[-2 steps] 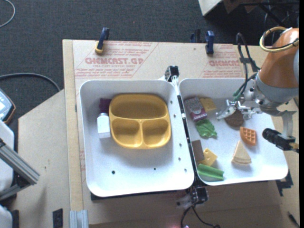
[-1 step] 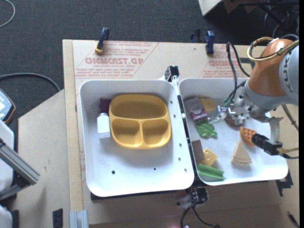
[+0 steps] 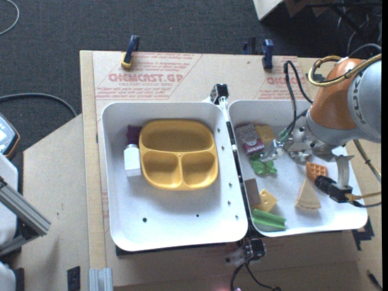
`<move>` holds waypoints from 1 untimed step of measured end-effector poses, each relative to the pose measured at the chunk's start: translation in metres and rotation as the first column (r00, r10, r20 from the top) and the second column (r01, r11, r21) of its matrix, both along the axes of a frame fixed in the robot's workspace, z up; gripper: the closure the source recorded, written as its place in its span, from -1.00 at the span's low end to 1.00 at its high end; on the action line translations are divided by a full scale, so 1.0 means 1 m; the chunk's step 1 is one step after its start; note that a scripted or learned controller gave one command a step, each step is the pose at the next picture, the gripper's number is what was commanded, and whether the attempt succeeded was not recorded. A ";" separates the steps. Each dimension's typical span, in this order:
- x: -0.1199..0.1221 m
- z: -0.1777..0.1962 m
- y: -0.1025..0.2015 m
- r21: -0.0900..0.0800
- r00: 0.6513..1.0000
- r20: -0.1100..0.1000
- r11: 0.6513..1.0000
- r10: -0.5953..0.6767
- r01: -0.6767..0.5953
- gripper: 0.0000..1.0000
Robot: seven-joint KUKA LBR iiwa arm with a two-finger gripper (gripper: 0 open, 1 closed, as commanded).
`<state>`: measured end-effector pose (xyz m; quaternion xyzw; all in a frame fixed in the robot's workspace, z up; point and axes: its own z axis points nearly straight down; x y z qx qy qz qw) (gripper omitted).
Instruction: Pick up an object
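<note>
**Fingers low in the right bin, nothing picked yet**

I have the gripper [image 3: 280, 149] down in the right bin [image 3: 339, 223], toward its far left part, next to a green piece [image 3: 263, 165] that lies just on its near side. From this angle the wrist hides the tips, so I cannot tell whether they are released or clenched, and I see nothing between them. I would count the pick as not yet made.

To do this step well, I judge the green piece the closest candidate, with the pink packet [image 3: 249, 138] just to the left of the gripper as the other. Things are crowded here, so I would centre over one item before closing, and lift straight up so neighbours are not dragged. A small soft piece may slip, so I would check the grasp after rising.

The right bin also holds a yellow block [image 3: 264, 132] beside the packet at the far side, a waffle piece [image 3: 316, 170] and a tan wedge [image 3: 308, 196] to the right, a yellow cheese piece [image 3: 267, 199] and a green bar [image 3: 268, 219] near the front edge.

The left bin [image 3: 176, 229] holds a yellow tray [image 3: 178, 153] with three compartments, a white bottle [image 3: 132, 160] touching its left side, and a dark purple thing [image 3: 134, 131] just beyond the bottle.

Both bins sit on the table [image 3: 151, 77].
</note>
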<state>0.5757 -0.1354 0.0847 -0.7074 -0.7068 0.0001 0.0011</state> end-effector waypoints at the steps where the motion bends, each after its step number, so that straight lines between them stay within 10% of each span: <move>1: 0.001 0.012 -0.001 -0.002 1.000 0.004 1.000 0.000 0.001 1.00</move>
